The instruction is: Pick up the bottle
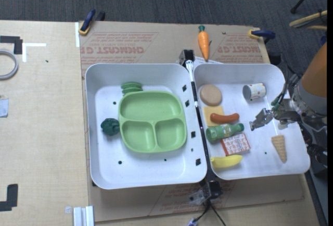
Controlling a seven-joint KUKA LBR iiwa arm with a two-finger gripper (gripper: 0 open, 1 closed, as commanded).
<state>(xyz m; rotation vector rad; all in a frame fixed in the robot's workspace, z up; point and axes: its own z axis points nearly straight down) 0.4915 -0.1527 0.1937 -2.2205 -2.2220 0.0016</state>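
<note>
The bottle is green with a red label and lies on its side in the middle of the right bin. It sits between a red sausage above it and a red box below it. My gripper hangs over the right bin, to the right of the bottle and slightly above it in the view, a short gap away. It is open, with nothing between its fingers. The arm enters from the right edge.
The right bin also holds a tan bun, a white cup, a banana and a cone. The left bin holds a green divided plate and broccoli. A carrot lies behind the bins.
</note>
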